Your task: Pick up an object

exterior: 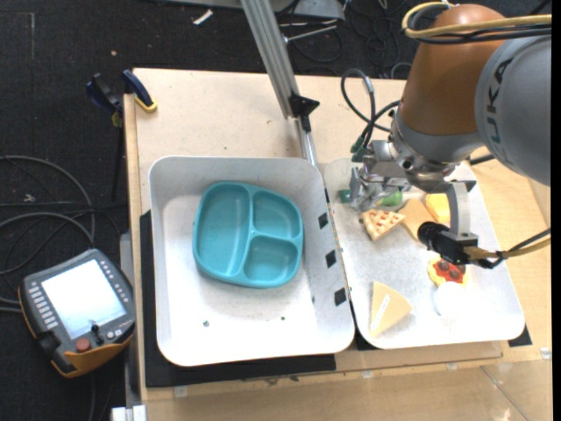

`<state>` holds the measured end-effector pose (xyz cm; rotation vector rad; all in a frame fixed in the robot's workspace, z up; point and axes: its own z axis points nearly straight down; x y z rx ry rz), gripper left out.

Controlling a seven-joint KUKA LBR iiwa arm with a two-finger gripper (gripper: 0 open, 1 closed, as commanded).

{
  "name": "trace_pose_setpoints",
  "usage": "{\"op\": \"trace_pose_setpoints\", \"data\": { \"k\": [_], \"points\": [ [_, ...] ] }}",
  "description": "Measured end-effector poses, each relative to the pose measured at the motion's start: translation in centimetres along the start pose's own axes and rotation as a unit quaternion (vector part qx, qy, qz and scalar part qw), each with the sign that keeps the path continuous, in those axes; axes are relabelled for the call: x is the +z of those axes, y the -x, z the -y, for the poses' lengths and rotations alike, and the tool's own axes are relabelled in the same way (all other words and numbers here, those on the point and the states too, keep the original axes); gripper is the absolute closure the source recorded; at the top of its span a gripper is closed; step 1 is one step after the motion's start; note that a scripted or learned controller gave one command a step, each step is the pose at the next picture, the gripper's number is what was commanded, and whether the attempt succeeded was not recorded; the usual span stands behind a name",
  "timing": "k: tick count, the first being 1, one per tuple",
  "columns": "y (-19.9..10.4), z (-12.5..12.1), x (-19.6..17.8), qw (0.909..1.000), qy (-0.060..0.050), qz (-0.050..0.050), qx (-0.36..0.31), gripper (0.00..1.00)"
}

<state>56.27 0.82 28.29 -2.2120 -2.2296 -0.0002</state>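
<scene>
Waffle wedge (382, 224) beside gripper (375, 189), cheese wedges (389, 306) near

Lying in the right bin: waffle-patterned tan wedge (382, 224) near the upper left, flat, tip pointing down-left; green piece (391, 200) just above it, partly hidden; yellow block (437, 209) to its right; pale yellow cheese wedge (388, 307) lower down, well apart; small red-and-yellow piece (448, 272) near the right side; white rounded piece (449, 303) just below.

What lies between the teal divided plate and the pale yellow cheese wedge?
In the camera view, the raised bin walls lie between the teal divided plate and the pale yellow cheese wedge.
</scene>
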Motion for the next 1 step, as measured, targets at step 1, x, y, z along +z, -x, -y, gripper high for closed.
{"op": "trace_pose_setpoints", "data": {
  "k": [1],
  "points": [
    [-4.95,-1.11,0.67,1.0000,0.001,0.000,0.000,1.00]
  ]
}}
